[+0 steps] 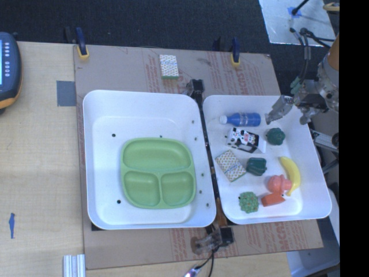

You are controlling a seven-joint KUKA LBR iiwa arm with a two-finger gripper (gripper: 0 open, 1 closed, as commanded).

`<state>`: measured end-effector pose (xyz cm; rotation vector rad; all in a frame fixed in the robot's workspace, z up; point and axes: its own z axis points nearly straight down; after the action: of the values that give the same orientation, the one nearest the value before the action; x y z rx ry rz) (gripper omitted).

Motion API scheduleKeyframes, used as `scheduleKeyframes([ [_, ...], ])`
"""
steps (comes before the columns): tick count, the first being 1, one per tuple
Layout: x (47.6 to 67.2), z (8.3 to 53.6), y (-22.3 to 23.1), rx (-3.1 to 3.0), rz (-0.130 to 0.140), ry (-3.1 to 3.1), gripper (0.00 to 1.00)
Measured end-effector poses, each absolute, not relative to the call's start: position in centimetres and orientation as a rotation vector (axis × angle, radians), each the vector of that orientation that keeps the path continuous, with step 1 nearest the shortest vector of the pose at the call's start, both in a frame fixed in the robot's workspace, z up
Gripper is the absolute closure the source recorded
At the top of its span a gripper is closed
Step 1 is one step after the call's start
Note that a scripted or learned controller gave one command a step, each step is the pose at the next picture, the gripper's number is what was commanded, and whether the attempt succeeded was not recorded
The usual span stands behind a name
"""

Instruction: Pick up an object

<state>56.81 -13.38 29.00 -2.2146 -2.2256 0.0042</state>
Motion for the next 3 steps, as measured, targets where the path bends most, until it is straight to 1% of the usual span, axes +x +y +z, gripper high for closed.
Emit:
scheduleKeyframes([
  [1,58.3,16.9,-18.6,-2.214,0.013,-2.220,0.00],
  [2,63.7,8.9,-20.5,-2.214,0.003,-2.234,0.00],
  [3,63.5,10.3,-20.5,-2.210,0.006,-2.232,1.00],
])
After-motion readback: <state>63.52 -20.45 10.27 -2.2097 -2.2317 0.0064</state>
